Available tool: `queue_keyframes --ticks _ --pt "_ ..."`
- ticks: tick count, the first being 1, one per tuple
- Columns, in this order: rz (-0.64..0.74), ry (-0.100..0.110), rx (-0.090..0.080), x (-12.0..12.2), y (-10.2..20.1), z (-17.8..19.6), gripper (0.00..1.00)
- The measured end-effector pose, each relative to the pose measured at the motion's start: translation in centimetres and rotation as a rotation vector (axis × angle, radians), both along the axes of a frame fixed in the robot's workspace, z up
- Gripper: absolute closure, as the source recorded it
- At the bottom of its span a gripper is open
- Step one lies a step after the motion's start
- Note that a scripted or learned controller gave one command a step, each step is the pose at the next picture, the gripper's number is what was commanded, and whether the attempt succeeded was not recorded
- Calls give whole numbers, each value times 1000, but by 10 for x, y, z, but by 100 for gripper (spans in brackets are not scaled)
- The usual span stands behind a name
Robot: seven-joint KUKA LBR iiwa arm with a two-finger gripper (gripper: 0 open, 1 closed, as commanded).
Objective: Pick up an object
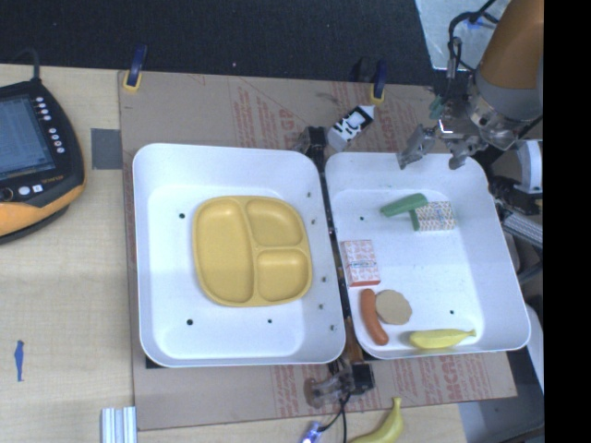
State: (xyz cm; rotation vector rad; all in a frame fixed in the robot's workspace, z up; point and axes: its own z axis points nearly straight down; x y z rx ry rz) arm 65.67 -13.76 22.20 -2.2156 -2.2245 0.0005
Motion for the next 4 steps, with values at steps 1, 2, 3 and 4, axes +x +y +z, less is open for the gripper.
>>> queue_keyframes --ticks 1,2,3,4 --pt "1 5 -2 -63 -23 -82 0" --pt "3 -5 -5 -4 -5 -126 0" --pt "0 -7 -3 2 -41 -126 0" --pt "1 -8 -6 3 -43 -114 100"
